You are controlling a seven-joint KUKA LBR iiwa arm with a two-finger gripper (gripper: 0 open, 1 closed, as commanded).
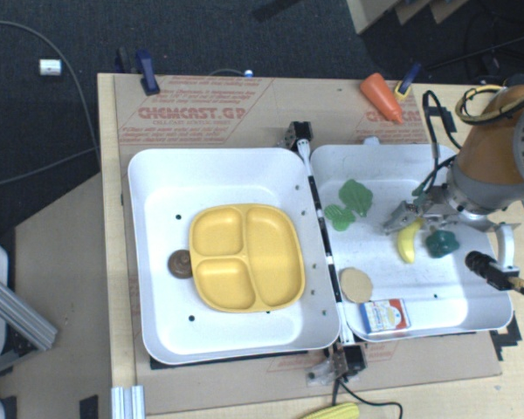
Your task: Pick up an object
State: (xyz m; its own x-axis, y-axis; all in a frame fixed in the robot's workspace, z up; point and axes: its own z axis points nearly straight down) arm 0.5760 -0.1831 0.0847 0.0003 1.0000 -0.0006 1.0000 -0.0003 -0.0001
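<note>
Reaching into the right bin, the gripper hung over the banana; I could not tell its state. It might have slipped sideways and missed.

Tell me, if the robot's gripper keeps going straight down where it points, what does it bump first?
Probably the yellow banana, which lies right at the gripper tips in the right bin. Depth is hard to judge.

Evenly bright overhead light, mild glare on shallow white plastic bins; soft short shadows; slightly grainy, low-res; dark carpet underexposed.
</note>
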